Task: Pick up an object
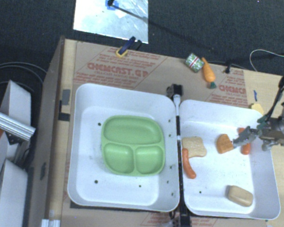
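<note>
From the nearest edge outward, the right bin (271, 197) held a tan block (239, 195) at five o'clock, a sausage (188, 164) and bread (194, 146) at nine, an orange chunk (224, 143) near centre. My gripper (244, 138) hung at two o'clock, just beside the chunk and a red piece (246, 148). Risk: closing there could nudge the chunk aside or pinch both. I could not tell how open my fingers were, or whether they held anything
</note>
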Motion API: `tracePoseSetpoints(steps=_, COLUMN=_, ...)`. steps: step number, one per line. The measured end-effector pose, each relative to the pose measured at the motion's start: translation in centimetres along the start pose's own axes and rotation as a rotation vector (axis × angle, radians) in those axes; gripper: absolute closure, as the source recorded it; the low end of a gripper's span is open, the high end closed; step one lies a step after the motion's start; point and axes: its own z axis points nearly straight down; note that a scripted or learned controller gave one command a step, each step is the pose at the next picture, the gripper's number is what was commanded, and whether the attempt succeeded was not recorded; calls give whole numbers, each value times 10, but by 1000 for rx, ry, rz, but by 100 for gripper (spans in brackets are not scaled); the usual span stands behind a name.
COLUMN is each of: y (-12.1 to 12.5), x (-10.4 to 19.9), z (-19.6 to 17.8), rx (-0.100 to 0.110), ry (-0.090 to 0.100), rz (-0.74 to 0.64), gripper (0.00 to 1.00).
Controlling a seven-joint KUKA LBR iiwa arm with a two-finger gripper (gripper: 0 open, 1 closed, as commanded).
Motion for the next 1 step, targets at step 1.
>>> tracePoseSetpoints(steps=1, y=82, x=-34, z=59, rx=1, ry=0, rz=-1, gripper=0)
